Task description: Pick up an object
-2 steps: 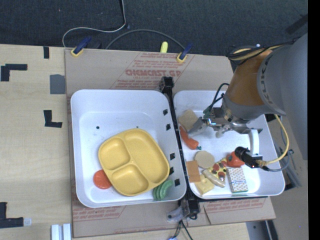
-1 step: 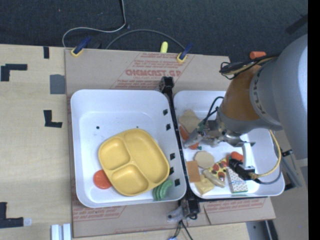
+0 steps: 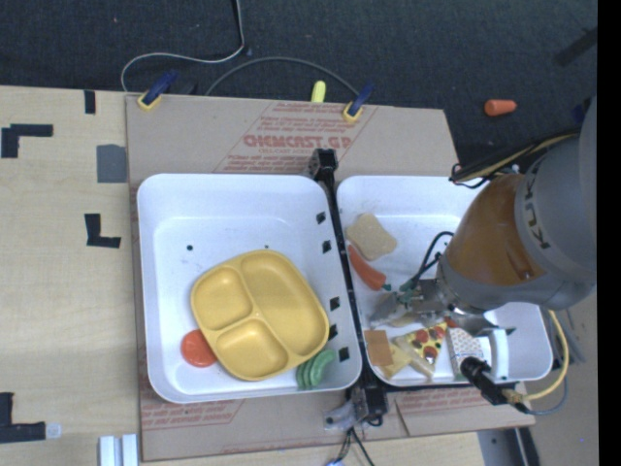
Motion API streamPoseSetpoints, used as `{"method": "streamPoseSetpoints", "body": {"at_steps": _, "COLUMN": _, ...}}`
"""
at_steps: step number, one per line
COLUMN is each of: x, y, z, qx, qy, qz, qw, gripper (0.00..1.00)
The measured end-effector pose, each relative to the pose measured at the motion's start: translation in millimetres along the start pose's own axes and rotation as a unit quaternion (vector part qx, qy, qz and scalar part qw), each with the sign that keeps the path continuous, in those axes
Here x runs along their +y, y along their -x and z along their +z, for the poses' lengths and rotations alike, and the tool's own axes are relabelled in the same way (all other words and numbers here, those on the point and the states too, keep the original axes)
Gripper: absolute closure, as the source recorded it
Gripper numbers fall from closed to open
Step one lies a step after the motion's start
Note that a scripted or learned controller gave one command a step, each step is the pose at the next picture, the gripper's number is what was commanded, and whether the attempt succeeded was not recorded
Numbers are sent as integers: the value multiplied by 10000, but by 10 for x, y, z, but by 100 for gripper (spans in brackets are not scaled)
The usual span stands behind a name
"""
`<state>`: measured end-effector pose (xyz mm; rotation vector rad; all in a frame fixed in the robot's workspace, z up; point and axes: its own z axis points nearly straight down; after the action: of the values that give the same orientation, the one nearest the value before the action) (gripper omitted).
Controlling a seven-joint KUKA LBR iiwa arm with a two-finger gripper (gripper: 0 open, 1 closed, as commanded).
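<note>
Approach stage: gripper point(image 3: 412, 304), finger state indeterminate, low in right bin point(image 3: 505, 194) above pizza slice point(image 3: 419, 343); next, descend and close.

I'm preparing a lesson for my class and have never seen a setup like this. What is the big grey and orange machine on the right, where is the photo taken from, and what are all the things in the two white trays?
This is one photo from a camera fixed above a bench, looking down at a slant. The grey and orange machine is a robot arm reaching in from the right. At its end is a gripper, a two-finger claw for picking things up; here it hangs low over the right bin. I cannot tell whether it holds anything.

The left bin holds a yellow divided plate, with a red-orange toy at its lower left and a green toy at its lower right. The right bin holds play food: a tan bread slice, an orange sausage-like piece and a pizza slice.
</note>
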<state>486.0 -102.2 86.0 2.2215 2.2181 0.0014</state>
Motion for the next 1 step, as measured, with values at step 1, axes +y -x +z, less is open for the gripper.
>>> {"method": "streamPoseSetpoints", "body": {"at_steps": 1, "x": -19, "y": 671, "z": -656, "qx": -12, "qy": 8, "qz": 11, "qw": 10000, "gripper": 0}}
